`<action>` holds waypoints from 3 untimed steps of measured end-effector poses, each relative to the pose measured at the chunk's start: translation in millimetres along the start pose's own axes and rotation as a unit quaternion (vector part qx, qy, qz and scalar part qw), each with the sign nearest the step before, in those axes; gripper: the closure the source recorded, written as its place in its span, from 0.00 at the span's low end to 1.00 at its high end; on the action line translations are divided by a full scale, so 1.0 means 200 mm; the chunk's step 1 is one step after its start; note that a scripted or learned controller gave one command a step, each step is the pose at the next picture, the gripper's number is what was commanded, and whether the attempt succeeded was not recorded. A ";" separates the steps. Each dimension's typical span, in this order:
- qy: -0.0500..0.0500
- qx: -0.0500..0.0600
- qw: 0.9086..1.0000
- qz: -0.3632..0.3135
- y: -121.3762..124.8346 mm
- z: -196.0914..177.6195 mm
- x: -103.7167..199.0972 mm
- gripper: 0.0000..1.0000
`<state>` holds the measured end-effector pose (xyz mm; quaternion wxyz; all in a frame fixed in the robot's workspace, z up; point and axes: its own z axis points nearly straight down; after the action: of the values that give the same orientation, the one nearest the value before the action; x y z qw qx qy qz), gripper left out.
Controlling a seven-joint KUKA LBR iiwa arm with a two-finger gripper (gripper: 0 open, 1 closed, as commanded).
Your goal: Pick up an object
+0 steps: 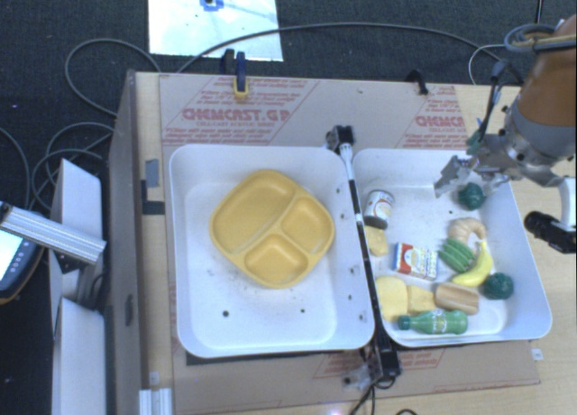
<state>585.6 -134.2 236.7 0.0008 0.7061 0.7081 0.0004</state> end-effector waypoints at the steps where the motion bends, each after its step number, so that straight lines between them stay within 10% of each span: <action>1: 0.001 0.002 1.000 0.000 -0.12 0.56 0.21 0.00; 2: -0.001 -0.001 1.000 0.001 0.21 0.46 -0.06 0.00; 3: 0.001 0.001 1.000 -0.001 -0.07 0.57 0.25 0.00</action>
<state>572.2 -85.0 122.1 -0.0006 0.7057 0.7085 0.0001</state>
